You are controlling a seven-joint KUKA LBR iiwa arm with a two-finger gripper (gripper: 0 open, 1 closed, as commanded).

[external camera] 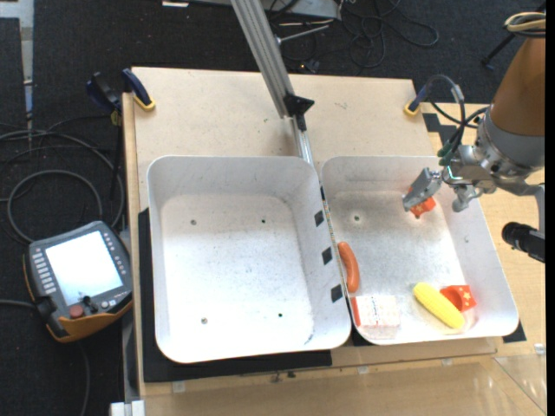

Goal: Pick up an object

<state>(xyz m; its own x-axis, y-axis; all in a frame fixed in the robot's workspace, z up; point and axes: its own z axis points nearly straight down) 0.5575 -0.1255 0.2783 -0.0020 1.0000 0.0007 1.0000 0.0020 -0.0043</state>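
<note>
The white packet with red edges [378, 313], the yellow banana-shaped item [438, 306] and the red piece [460, 296] touching it are lying at the near edge of the right bin [486, 254], well below the gripper [442, 194]. The orange sausage [349, 265] is resting along the bin's left wall, below and left of the gripper. Farther back, the gripper is hanging over the bin, fingers spread, with a small orange-red object [421, 206] between them. The left bin [165, 232] is sitting on the table [217, 111] well to the gripper's left.
</note>
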